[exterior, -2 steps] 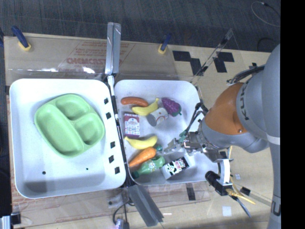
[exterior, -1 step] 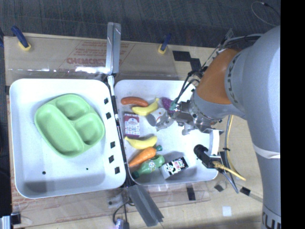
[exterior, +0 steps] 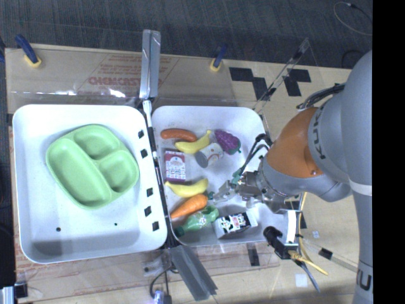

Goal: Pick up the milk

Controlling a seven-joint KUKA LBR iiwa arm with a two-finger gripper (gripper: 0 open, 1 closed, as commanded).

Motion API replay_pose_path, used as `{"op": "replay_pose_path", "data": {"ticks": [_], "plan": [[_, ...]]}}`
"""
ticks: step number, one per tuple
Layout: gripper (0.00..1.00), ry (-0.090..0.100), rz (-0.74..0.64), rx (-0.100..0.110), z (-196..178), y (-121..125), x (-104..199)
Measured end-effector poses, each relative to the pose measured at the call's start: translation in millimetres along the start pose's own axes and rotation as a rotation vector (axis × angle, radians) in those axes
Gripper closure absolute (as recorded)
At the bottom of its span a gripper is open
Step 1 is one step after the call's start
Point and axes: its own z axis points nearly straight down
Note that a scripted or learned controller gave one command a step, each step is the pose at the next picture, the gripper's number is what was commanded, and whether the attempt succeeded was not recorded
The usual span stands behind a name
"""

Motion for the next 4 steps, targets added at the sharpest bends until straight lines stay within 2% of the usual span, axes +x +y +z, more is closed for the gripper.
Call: {"op": "replay_pose_path", "data": {"ticks": [1, 2, 3, 4], "plan": [[0.0, 0.002, -0.148, -0.002, 21, 0, 8], [0.0, -0.001, -0.217, -0.005, 21, 8, -35], [0.0, 0.001, -0.118, 0.0, 22, 0, 4], [0.0, 0.001, -0.053, -0.002, -15, 7, -29]]}}
